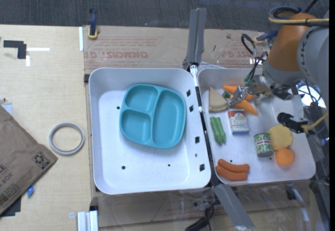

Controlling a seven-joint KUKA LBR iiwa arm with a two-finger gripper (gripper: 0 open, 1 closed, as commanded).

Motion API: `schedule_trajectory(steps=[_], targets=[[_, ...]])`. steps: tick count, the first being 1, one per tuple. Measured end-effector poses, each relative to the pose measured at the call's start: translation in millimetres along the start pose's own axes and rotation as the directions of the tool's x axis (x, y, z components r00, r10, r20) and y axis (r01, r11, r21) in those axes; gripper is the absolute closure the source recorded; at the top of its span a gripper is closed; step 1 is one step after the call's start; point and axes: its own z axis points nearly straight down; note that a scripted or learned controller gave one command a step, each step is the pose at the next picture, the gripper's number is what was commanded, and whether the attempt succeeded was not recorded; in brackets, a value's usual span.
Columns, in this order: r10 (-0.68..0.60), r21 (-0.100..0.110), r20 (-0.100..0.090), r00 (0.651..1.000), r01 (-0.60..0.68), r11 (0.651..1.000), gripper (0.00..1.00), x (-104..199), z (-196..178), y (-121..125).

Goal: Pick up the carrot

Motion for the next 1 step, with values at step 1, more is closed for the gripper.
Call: schedule_trajectory(steps=[1], targets=[[-0.103, -0.002, 0.020, 0.995, 0.103, 0.995, 0.00, 31.1, -14.3, 7.9]])
